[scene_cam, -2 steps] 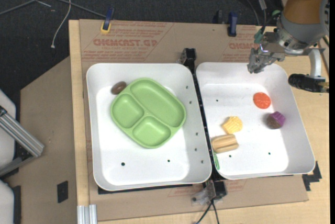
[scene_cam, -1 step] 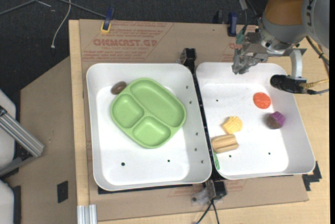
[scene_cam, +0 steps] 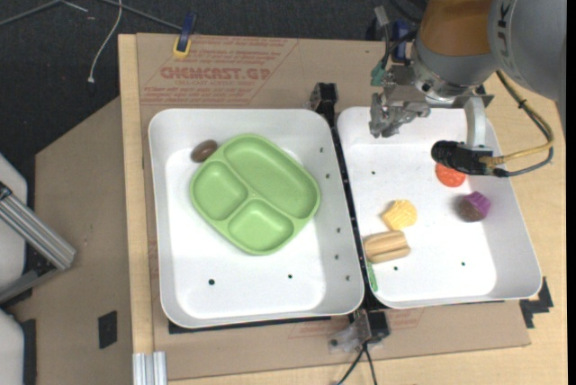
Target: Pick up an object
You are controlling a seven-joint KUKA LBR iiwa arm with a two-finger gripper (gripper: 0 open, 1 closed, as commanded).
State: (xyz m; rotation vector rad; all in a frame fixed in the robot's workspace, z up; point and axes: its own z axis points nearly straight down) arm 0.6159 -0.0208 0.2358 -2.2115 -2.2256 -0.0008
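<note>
My gripper (scene_cam: 389, 124) hangs over the far left part of the right bin (scene_cam: 504, 275), with nothing seen between its fingers. Nearer the front of that bin lie a yellow ridged piece (scene_cam: 400, 214) and a tan bread-like roll (scene_cam: 386, 246). To the right sit a purple object (scene_cam: 473, 206) and a red object (scene_cam: 450, 174), the red one partly hidden behind a black part of the arm. All of these lie well apart from the gripper.
The left bin (scene_cam: 180, 284) holds a green divided plate (scene_cam: 255, 192) and a small brown object (scene_cam: 205, 150) at the plate's far left corner. A black clamp (scene_cam: 323, 95) stands between the bins at the back. Cables trail over the dark floor behind the bench.
</note>
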